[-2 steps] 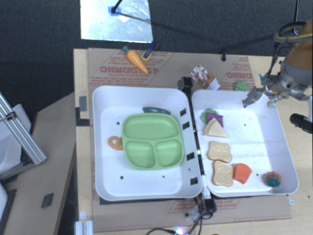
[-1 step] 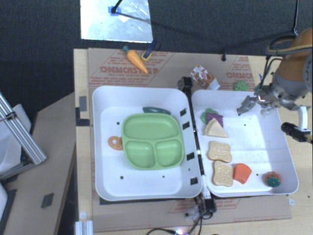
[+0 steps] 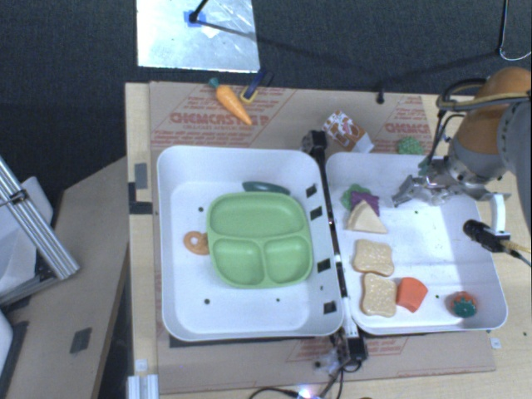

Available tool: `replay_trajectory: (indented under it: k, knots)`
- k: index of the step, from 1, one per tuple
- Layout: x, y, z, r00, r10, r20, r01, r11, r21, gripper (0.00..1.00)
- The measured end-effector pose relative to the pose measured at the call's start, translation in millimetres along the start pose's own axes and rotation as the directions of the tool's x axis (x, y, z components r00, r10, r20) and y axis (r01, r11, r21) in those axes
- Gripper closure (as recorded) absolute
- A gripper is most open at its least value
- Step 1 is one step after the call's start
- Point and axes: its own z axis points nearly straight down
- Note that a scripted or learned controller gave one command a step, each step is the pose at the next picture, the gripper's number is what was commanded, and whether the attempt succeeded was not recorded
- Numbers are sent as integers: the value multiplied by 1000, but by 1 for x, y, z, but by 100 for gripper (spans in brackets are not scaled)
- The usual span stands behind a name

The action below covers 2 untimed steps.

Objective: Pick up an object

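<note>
Metal tool (image 3: 413,191) hangs beside wedge-shaped cheese (image 3: 364,218) in glossy right bin (image 3: 490,306).

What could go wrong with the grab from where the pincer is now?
1. The pincer sits over bare bin floor, right of the purple piece and the wedge; closing here would likely catch nothing.
2. The purple piece and wedge touch, so reaching for one may shove the other.
3. The two bread slices lie flat, and the lower one sits against the orange block, leaving little room to get under them.
</note>
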Motion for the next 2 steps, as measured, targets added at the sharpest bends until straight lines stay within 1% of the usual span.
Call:
replay_trajectory:
  k: [1,2]
  knots:
    - [0,2,-14,1000,-2,2,2,1000,-6,100]
    - [9,6,-63,1000,0,1,0,1000,-5,100]
